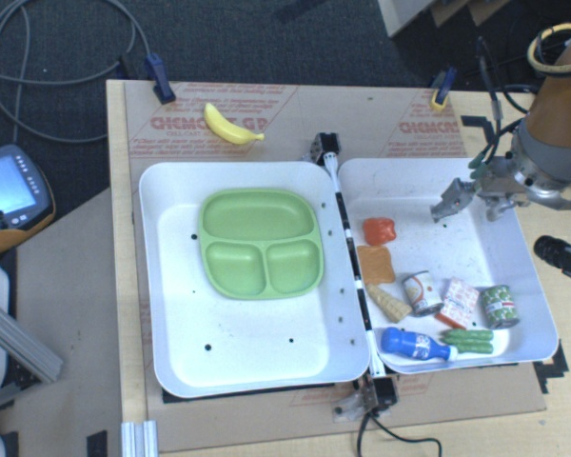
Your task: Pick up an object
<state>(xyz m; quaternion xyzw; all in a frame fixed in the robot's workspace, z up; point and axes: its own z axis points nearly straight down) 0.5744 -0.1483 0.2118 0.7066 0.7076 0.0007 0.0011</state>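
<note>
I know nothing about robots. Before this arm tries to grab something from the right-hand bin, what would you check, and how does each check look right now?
1. Gripper carrying nothing: ok, no object shows between its fingers.
2. Gripper above the right white bin, over bare floor in its upper part: ok.
3. Targets available: ok; small red block, tan rectangular block, blue bottle and green can lie in that bin.
4. Target standing apart: ok for the red block; not ok for the crowded items near the front.
5. Green divided plate out of the way: ok, it sits in the left bin.
</note>
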